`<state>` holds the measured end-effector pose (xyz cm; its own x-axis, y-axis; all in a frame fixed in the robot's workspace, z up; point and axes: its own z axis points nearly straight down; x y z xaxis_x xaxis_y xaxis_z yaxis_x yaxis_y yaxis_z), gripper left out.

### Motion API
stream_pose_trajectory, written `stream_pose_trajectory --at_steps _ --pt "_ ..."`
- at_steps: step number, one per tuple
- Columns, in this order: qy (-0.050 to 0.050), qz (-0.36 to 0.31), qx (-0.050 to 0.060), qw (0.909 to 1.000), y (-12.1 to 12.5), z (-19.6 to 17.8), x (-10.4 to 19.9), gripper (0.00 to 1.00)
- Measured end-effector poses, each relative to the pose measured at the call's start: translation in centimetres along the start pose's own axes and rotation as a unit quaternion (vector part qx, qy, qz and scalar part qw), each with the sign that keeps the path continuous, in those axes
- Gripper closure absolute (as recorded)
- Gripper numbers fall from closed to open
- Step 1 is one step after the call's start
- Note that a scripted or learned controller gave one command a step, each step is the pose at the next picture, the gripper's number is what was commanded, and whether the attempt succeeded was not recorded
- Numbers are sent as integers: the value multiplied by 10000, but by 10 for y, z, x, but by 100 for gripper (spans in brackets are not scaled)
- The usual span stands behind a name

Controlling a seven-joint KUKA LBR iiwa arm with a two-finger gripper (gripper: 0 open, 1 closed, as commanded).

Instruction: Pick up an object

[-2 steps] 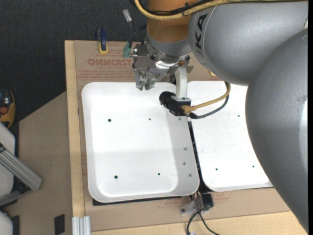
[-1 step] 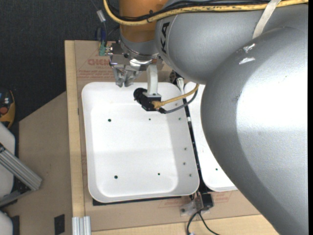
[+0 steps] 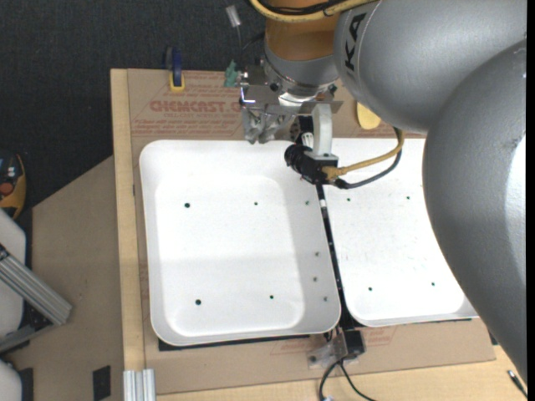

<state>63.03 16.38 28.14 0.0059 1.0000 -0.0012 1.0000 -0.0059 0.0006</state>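
Observation:
My gripper [image 3: 263, 129] hangs over the far rim of the left bin [image 3: 226, 249], close to the wall between the two bins. It hangs below the orange band of the wrist [image 3: 305, 11]. A small yellow shape [image 3: 368, 115] peeks out from behind the arm at the far edge of the right bin [image 3: 393, 266]; I cannot tell what it is. The arm's grey body covers much of the right bin. I see nothing held under the gripper.
A blue and yellow clamp [image 3: 175, 69] and a green clamp [image 3: 232, 75] sit on the brown board [image 3: 201, 103] behind the left bin. A black cable [image 3: 328, 232] runs along the divider between the bins. Metal framing [image 3: 29, 286] lies at far left.

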Motion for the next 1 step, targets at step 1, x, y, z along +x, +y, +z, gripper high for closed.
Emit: stream_pose_trajectory --at_steps 1 --pt "9 -19 -26 10000 -4 -37 -16 100"
